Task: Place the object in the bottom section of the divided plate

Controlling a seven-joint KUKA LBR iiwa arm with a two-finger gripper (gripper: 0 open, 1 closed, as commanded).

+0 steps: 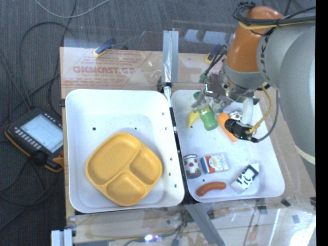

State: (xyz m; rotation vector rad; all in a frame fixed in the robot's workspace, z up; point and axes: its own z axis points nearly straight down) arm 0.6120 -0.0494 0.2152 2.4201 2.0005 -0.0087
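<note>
Currently I read the scene from the overhead camera, working downward in size. The arm (277, 60) enters from the right and leans over the back of the right bin (277, 181), its orange band uppermost. The left bin (82, 111) carries the yellow divided plate (124, 168), which lies flat and well apart from the arm; its bottom section (125, 187), the target, faces the near edge and looks unoccupied.

The gripper (215, 99) is low among a cluster at the far end of the right bin: a green object (208, 120), a yellow piece (193, 119) just beside it, and an orange object (226, 123) to their right. The green object sits directly under the tool, so I judge it the likely pick, but the view does not confirm that anything lies between the jaws. Whether the tool is open or closed I cannot tell; the wrist body hides that detail.

Nearer the front lie a small can (191, 166), a carton (214, 163), a black-and-white box (246, 177) and a sausage (211, 187), all apart from the tool.

I judge the task at the grasp stage, with transfer across the shared bin wall not yet done.
</note>
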